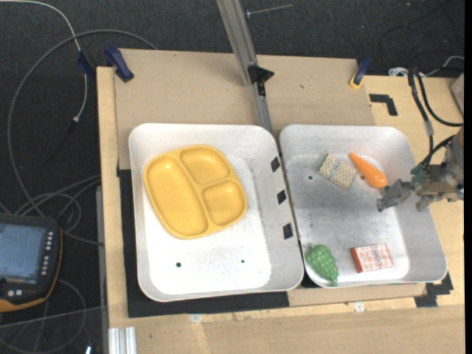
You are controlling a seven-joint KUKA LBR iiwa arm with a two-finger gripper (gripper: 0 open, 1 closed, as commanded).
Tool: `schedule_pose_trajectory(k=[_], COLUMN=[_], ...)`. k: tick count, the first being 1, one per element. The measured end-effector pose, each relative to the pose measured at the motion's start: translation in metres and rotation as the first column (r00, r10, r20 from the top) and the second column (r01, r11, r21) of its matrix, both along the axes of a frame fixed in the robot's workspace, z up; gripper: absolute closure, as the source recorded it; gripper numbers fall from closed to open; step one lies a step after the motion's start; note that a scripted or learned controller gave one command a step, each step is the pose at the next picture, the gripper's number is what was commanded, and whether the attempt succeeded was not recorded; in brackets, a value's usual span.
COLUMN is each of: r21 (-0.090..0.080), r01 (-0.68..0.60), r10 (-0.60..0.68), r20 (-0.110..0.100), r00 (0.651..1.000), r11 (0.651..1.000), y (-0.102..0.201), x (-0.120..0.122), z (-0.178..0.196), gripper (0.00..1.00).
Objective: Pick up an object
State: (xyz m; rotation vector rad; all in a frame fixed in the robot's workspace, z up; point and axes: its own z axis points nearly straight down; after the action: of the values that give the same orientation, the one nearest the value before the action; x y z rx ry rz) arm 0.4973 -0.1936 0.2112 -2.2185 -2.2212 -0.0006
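Observation:
In the right bin (346,220) lie an orange carrot-shaped toy (368,169), a small beige patterned block (338,171), a green knobbly toy (322,262) on the front rim, and a red-and-white box (372,257). My gripper (405,198) hangs over the bin's right side, just right of and below the carrot. It is open, with nothing between its fingers. The left dark finger (389,196) points toward the bin's middle and is close to the carrot's tip but apart from it.
The left bin (221,268) holds a yellow divided plate (195,190). A metal post (240,28) rises at the back between the bins. Cables (431,116) run at the far right, beside the arm. A tablet (26,257) lies off the bench at left.

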Motion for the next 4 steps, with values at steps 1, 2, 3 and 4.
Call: schedule_pose_trajectory(k=[1, 2, 3, 4], r21=[0.0, 0.002, 0.002, 0.0], r01=[0.0, 0.001, 0.001, 0.0], r10=[0.0, -0.001, -0.001, 0.0], r20=[0.0, -0.006, -0.006, 0.002], r00=[1.0, 1.0, 1.0, 1.0], r11=[1.0, 1.0, 1.0, 1.0], y=[0.0, -0.001, 0.0, 0.0], x=[0.0, 0.004, 0.002, 0.005], z=[0.0, -0.062, -0.115, -0.101], gripper=[0.0, 0.0, 0.0, 1.0])
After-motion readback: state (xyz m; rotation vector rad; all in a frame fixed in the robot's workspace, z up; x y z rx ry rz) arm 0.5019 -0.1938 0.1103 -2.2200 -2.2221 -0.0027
